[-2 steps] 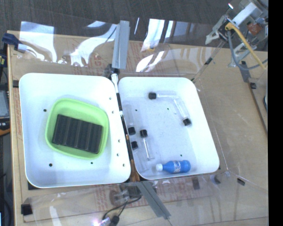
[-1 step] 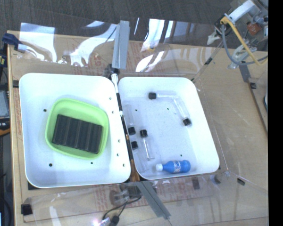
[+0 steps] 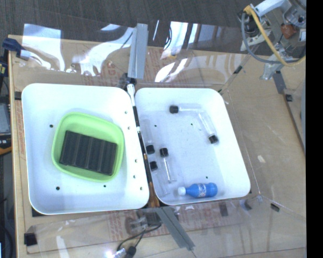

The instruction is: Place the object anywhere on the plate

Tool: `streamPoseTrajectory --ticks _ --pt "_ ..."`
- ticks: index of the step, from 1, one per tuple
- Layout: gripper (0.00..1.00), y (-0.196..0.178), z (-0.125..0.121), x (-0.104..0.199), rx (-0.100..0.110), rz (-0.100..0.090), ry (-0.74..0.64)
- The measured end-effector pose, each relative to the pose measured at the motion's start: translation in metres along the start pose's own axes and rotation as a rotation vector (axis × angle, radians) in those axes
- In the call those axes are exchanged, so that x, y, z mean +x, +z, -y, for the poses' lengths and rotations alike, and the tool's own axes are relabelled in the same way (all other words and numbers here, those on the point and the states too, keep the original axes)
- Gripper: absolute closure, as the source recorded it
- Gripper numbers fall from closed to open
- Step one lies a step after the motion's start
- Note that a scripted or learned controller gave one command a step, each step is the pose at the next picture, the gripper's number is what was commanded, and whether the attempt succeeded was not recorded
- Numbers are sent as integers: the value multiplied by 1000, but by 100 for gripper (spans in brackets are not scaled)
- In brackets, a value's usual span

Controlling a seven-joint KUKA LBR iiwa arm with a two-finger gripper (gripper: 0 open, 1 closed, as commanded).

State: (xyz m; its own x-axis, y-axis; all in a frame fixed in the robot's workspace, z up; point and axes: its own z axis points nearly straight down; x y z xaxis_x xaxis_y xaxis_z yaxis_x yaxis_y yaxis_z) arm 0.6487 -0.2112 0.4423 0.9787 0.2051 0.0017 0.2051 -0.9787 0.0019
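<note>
**Mia:** What is the biggest thing sitting there?

**Sam:** The brown surface (image 3: 269, 144) is holding two white bins side by side. The left bin (image 3: 37, 144) is carrying a green plate (image 3: 62, 136). A dark ridged mat (image 3: 89, 153) is lying inside the plate.

**Mia:** And the other bin?

**Sam:** The right bin (image 3: 231, 160) is holding the small stuff. A little blue bottle (image 3: 199, 190) with a white cap is lying on its side near the front edge. That is well apart from the plate, so it is not sitting on the plate yet.

**Mia:** Anything smaller?

**Sam:** Yes. Clear tubes with black caps are lying around. One tube (image 3: 207, 128) is resting near the far right part, another tube (image 3: 184, 109) is lying just beside it toward the back, and one more tube (image 3: 166, 163) is lying near the middle.

**Mia:** Where is the robot arm?

**Sam:** The arm (image 3: 274, 15) is hanging up in the far right corner, away from both bins, with cables looping around it.

**Mia:** Is the claw holding something?

**Sam:** I cannot tell. That part is too jumbled to make out.
</note>
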Motion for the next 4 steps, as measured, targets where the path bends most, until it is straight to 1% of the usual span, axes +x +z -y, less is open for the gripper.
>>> streamPoseTrajectory --ticks 1,2,3,4 --pt "0 0 -1 3 -1 -1 0" --pt "0 9 0 1 4 6 1" --pt "0 16 0 -1 4 7 2" --pt "0 1 0 3 4 4 -1"
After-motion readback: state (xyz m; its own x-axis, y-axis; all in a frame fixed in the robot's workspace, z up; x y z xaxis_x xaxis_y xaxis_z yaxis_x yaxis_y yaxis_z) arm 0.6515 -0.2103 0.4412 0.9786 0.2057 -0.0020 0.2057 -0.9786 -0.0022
